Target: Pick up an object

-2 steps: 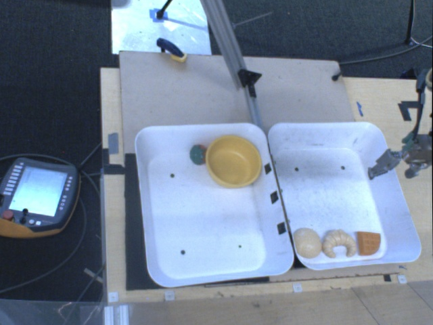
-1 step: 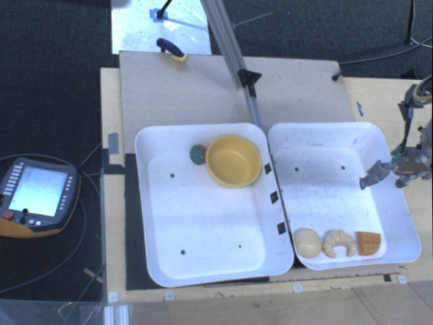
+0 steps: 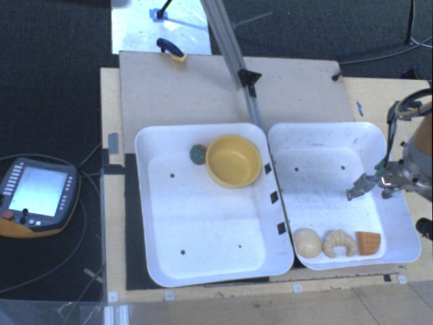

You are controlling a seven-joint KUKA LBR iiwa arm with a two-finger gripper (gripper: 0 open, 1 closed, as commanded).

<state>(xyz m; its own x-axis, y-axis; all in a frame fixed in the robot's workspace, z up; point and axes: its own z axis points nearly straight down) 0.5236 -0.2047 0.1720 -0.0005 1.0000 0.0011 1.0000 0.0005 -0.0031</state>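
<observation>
hand state unclear | pale egg, croissant, orange wedge

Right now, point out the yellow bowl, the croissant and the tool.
Yellow bowl (image 3: 233, 161), camera view, inner floor.
Croissant (image 3: 339, 243), camera view, middle of its arch.
Tool (image 3: 358, 189), camera view, at its fingertips.

Bench, pale wood top. Bearing: one flat beige board across the rear; on it, near the rear left corner, a small dark clamp with yellow tip. In front of it, two shallow white bins side by side, left bin and right bin, their inner rims touching.
</observation>
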